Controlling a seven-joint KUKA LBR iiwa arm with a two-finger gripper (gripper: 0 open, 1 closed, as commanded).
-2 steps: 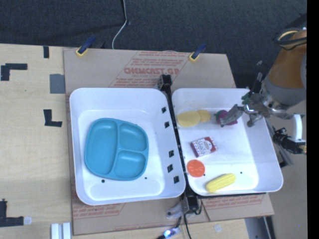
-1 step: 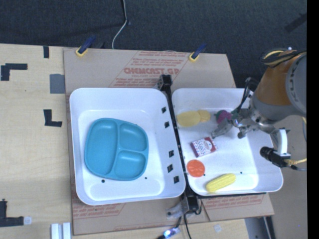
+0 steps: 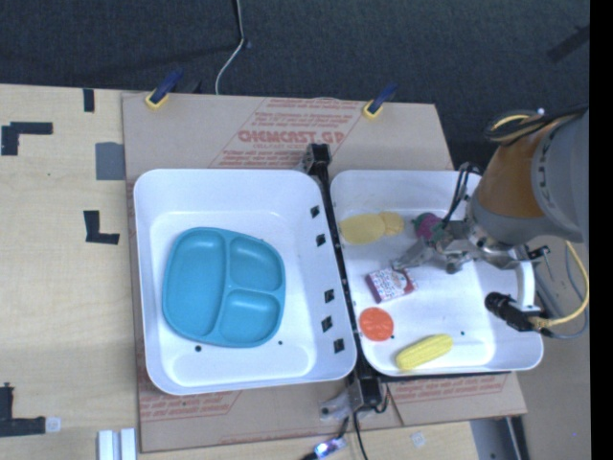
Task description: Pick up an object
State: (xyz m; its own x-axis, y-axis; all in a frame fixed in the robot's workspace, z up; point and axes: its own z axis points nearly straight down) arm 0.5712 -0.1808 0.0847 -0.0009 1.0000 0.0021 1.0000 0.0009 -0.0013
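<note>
Look to the right bin (image 3: pixel 479 353) on the worktop (image 3: pixel 57 257). You find the pincer (image 3: pixel 407 257) low over its middle, just above and right of the small red-and-white packet (image 3: pixel 389 284). Its fingers (image 3: pixel 414 254) point left and appear to lie close together, with nothing visible between them; whether they touch the packet cannot be told. Around it you see a pale yellow object (image 3: pixel 372 226) near the bin's upper left, a small dark purple item (image 3: pixel 425 224) beside the wrist, an orange disc (image 3: pixel 375 324) at the lower left, and a yellow corn cob (image 3: pixel 423 351) near the front wall. In the left bin (image 3: pixel 153 199) a blue divided plate (image 3: pixel 223 287) lies flat.
</note>
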